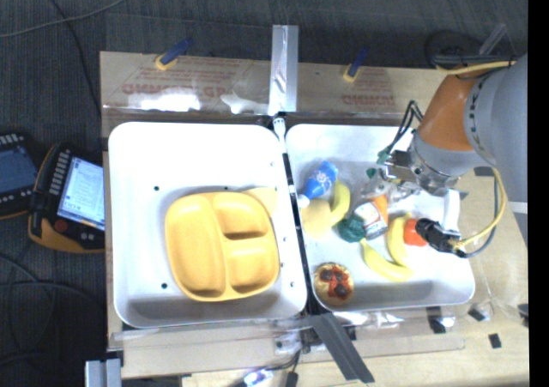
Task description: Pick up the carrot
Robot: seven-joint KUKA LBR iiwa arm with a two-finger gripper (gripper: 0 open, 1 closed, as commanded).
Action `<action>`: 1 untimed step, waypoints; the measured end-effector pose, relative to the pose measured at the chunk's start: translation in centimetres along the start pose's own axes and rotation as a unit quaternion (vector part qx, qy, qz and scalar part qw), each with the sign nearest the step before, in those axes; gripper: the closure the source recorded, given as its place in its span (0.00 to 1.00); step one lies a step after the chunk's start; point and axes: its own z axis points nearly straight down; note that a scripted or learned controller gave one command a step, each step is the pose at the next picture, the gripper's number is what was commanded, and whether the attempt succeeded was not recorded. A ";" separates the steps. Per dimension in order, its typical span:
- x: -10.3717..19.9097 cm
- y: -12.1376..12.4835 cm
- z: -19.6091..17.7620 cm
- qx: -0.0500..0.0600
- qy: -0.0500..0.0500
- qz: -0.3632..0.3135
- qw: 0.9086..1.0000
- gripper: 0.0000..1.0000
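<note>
Seen from above at a slant: two shallow white bins side by side on a table. In the left bin, a yellow divided tray, its compartments bare. In the right bin, a cluster of toy foods: a blue item near the dividing wall, a pale yellow fruit just beside it, a banana touching that fruit, a dark green piece, a small white-and-red item, two more bananas lying close together, and a round brown pastry at the near edge.

Reaching in from the right, the grey arm with its orange band, gripper low over the middle of the cluster. Fingers lost against the clutter beneath; impossible to say whether apart or together.

Carrot just visible as an orange sliver directly under the gripper, beside the white-and-red item, between the dark green piece and the bananas. Whether touched by the gripper, unclear.

Off the table to the left, a handheld pendant with a lit screen on dark carpet.
</note>
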 end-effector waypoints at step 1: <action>10.4 -5.9 -10.5 0.000 0.001 0.097 0.995 1.00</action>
